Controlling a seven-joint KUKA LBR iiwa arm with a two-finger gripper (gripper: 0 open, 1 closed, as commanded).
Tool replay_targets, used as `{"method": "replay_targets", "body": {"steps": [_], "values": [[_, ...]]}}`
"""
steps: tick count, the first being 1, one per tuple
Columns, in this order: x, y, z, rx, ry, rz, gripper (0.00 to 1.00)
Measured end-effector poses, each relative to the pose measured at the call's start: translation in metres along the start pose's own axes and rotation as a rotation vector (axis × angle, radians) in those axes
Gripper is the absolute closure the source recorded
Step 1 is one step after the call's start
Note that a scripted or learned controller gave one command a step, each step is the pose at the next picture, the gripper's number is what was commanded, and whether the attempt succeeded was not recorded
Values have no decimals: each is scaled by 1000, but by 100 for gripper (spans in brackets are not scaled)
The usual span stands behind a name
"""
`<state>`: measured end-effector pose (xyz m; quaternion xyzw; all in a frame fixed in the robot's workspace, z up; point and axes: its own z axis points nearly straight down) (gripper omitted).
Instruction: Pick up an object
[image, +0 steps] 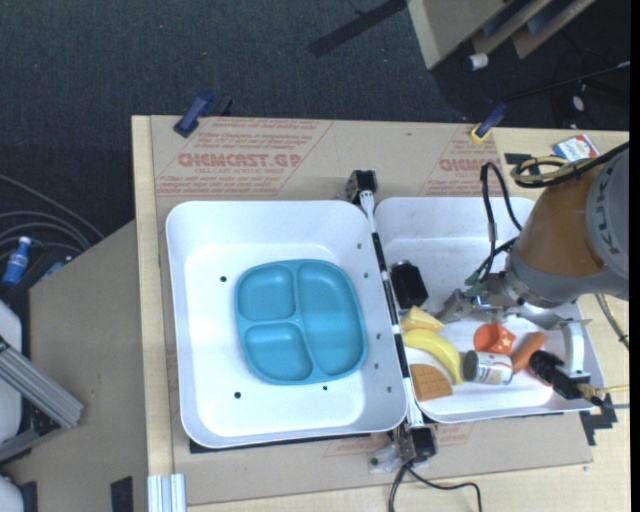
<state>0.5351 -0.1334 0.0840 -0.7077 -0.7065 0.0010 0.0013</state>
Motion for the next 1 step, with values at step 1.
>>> {"method": "replay_targets", "body": {"steps": [1], "values": [[9, 45, -1, -4, 0, -3, 0]]}}
